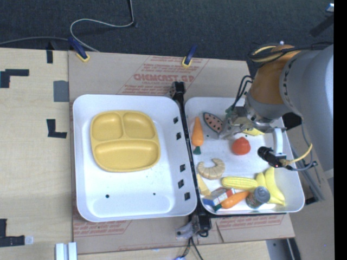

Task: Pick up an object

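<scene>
Now down over the right bin (295,199), gripper (234,124) just beside red tomato (241,145); finger spread impossible to judge. Tomato above corn cob (239,183), right of carrot (198,132).

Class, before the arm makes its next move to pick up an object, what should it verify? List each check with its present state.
1. Gripper is above the right white bin: ok.
2. Finger opening: cannot tell.
3. Something already held: cannot tell.
4. Round red tomato has open floor around it: ok.
5. Orange carrot is clear of the bin's wall: not ok, it lies beside the divider.
6. Yellow divided plate lies apart in the left white bin: ok.
</scene>
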Controlling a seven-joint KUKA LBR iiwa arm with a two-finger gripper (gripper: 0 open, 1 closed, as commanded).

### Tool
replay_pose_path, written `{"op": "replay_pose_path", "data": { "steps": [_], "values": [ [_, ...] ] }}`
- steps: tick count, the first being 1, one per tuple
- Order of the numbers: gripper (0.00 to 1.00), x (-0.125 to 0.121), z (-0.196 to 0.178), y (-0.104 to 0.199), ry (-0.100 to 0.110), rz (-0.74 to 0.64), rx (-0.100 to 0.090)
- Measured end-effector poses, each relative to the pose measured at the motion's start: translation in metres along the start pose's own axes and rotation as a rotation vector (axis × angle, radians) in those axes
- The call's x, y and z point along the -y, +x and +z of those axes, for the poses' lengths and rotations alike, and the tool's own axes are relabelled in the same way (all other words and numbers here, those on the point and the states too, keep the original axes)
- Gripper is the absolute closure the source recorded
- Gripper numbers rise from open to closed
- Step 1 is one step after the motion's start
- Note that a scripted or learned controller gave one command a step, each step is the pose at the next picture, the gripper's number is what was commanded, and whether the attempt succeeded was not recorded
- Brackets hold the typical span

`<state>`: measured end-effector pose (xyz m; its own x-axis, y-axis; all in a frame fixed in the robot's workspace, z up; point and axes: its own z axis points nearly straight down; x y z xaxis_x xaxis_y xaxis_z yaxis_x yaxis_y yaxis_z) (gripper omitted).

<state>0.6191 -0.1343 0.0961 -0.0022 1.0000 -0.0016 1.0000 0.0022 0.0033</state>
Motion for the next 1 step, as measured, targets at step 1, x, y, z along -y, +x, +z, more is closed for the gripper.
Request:
{"op": "replay_pose_path", "data": {
  "steps": [1],
  "values": [
    [0.00, 0.0000, 0.0001, 0.0000, 0.000, 0.000, 0.000]
  ]
}}
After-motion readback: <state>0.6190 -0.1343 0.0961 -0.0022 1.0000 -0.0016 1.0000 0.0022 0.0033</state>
